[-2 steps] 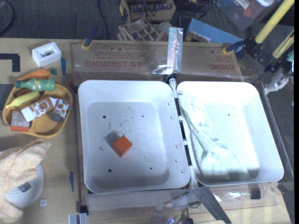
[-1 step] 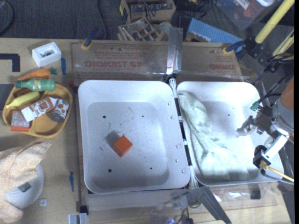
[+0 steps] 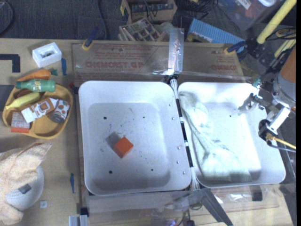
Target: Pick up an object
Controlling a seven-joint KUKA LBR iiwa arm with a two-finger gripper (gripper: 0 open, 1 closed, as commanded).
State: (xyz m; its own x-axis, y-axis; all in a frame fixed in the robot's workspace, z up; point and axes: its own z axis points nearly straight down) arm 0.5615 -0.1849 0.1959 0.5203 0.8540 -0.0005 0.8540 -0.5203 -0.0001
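An orange cube is seen low and left of centre in the left bin. A white cloth is draped over the left part of the right bin. A yellow bowl of packets rests on the surface at far left. The end effector is held over the right bin's right edge, well apart from the cube; its open or closed state cannot be told.
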